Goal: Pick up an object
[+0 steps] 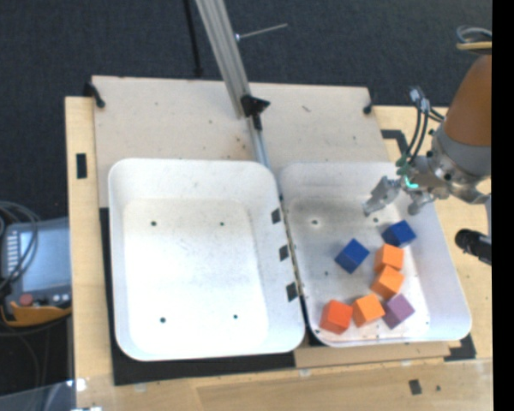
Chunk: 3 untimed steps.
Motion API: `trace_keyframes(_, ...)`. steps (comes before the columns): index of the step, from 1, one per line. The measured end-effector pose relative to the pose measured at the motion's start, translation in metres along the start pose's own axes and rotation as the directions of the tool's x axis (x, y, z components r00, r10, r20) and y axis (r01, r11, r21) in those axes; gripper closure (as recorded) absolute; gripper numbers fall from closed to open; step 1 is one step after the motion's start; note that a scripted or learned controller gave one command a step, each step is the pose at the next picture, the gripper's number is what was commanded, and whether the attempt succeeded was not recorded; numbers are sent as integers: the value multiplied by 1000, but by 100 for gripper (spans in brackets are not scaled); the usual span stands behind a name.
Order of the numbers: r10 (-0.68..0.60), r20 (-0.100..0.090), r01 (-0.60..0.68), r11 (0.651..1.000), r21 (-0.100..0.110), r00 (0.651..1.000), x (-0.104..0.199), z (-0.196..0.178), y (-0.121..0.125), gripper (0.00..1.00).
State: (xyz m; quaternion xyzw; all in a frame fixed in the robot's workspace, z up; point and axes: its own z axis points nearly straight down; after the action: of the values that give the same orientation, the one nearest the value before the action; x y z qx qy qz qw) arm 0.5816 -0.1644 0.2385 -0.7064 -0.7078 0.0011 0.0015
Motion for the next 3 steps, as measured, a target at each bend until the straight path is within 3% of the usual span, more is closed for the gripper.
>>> trace_keyframes(1,0,1,0,1000,-5,1000,0,-2,1,0)
trace_keyframes(3,4,2,-4,1000,0,1000,-4,94,18,0)
